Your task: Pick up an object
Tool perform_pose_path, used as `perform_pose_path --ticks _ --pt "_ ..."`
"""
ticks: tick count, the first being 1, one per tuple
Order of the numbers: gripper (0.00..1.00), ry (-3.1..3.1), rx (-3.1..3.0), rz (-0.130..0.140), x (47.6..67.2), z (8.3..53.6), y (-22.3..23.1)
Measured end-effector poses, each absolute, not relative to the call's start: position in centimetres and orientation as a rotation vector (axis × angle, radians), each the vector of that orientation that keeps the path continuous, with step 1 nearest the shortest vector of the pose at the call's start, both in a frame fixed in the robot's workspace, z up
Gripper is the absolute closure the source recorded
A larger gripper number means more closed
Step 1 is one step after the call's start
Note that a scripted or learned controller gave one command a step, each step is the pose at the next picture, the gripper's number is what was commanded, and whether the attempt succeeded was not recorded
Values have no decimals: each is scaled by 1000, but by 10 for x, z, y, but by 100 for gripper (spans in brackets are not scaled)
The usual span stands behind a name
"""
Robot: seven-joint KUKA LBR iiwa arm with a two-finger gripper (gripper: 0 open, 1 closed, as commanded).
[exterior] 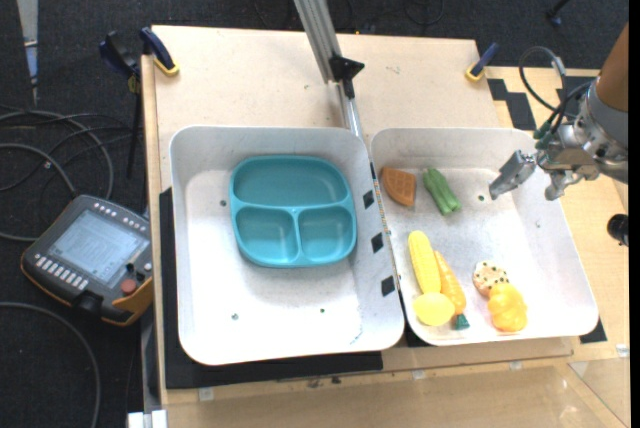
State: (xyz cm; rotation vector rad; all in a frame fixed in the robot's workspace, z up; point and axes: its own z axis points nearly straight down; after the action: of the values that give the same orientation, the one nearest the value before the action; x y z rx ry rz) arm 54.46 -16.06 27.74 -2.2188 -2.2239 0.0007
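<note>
My gripper (525, 188) hangs over the far right part of the right bin (560, 246), open, with nothing between its fingers. To its left lie a green vegetable (440, 191) and an orange-brown bread slice (399, 186). Nearer the front of the bin lie a yellow corn cob (423, 260), a carrot (453, 290), a round yellow piece (433, 309), a speckled cookie (488, 276) and an orange-yellow fruit (508, 308). The gripper is apart from all of them.
The left bin (200, 246) holds a teal divided tray (293, 209). A slanted metal pole (312, 1) ends at the ridge between the bins. A pendant (90, 256) lies on the floor at the left.
</note>
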Motion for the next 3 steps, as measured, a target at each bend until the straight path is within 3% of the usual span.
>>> perform_pose_path --ticks 1,3 --pt "0 -2223 -2220 0 545 277 -161" --pt "0 -2217 -2217 6 541 152 -164"
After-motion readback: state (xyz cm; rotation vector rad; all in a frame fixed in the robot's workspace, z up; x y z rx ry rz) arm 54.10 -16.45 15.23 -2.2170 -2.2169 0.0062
